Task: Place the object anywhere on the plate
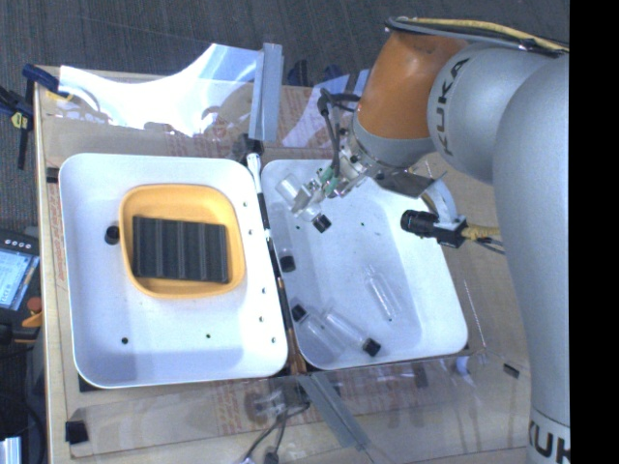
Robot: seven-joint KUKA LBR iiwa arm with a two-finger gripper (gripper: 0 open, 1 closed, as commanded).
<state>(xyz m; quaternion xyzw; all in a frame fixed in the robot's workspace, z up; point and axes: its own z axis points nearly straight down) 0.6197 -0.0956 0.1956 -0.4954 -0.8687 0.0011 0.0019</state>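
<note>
The claw (311, 201) hung over the right bin's (440, 303) upper-left corner; we could not tell its state. The yellow plate (179, 201), bearing a dark ridged insert (182, 247), sat in the left bin (87, 327). Clear tubes (382, 293) lay in the right bin.

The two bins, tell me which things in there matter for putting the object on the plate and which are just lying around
Part of the job:
- yellow plate in the left bin
- dark ridged block lying on that plate
- clear tubes with black caps in the right bin
- gripper over the right bin's far end

Lying about:
- crumpled plastic sheet behind the bins
- small screen at the bench's left edge
</note>
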